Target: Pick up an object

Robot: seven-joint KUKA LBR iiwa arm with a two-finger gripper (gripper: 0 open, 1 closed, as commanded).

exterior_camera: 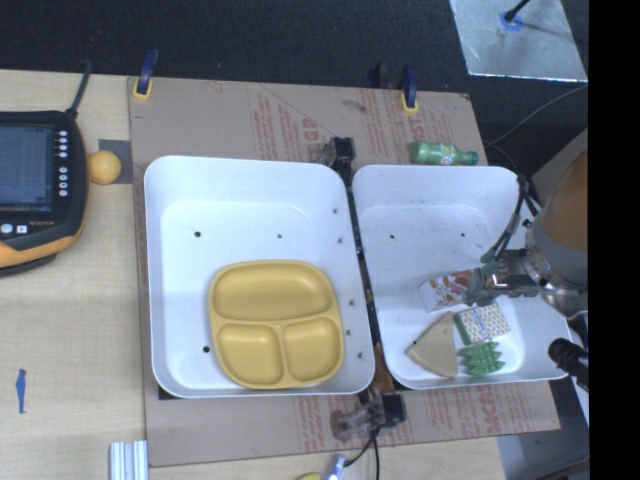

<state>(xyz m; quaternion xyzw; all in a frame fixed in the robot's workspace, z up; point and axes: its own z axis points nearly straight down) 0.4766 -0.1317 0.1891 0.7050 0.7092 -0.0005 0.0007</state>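
Note:
In the right bin [420, 208] lie a small printed packet [450, 288], a tan wedge-shaped piece [434, 349], a patterned white-and-green card [483, 323] and a green ridged item [481, 360], all crowded near the front right corner. My gripper [497, 280] hangs low over the bin's right side, right next to the printed packet and above the card. Nothing shows clearly between its fingers. The left bin [190, 218] holds a yellow three-compartment tray [275, 321].
A green bottle [443, 153] lies on the cardboard behind the right bin. A black and orange teach pendant [35, 190] and a yellow ball [104, 166] sit at the far left. Clamps [408, 86] hold the cardboard's back edge.

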